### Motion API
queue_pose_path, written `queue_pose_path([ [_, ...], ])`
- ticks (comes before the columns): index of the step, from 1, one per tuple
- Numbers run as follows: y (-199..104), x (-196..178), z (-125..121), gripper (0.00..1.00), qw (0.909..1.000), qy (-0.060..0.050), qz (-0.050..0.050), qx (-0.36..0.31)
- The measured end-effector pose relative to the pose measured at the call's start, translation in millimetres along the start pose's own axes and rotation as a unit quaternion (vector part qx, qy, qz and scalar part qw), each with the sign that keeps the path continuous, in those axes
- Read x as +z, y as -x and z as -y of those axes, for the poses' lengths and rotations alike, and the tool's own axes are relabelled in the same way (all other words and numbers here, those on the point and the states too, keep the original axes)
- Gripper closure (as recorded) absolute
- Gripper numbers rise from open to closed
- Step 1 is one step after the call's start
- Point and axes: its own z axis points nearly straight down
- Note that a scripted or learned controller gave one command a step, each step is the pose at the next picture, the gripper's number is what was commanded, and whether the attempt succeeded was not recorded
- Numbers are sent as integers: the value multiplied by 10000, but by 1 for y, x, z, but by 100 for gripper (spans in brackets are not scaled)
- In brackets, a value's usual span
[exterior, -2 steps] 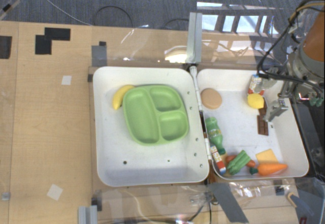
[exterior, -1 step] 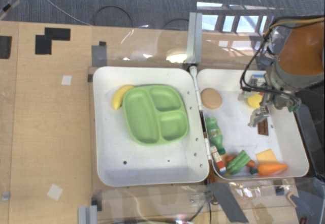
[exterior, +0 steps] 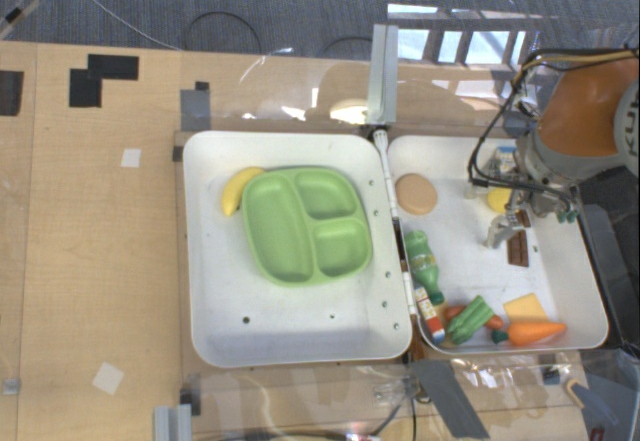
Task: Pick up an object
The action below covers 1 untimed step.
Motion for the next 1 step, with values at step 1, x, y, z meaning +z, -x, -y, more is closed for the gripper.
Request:
queue_pose_path([
  [1,28,1,7,0,9989,7,-6,463],
])
